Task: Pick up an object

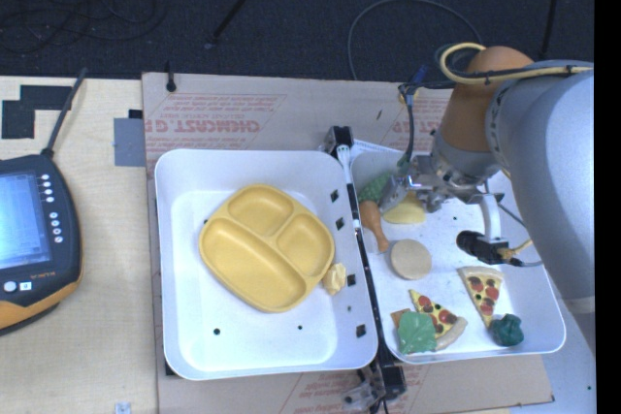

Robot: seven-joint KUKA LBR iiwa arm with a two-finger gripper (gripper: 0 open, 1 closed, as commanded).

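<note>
We have our tool (412,197) low over the pale yellow lumpy toy (407,213) near the right white bin's (543,336) far-left corner. We cannot tell how it stands. We should centre on that piece, clear of the orange carrot (374,223) beside it.

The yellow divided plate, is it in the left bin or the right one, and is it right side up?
In the left bin. The plate lies right side up: its three compartments face the camera.

light: even and bright from above over my bench | glare: left white bin (184,208) washes out near its rim | shadows: soft, short, under the yellow plate (267,247) | background: dark floor, dim | focus: slightly soft overall, my near arm (553,179) blurred and large
</note>
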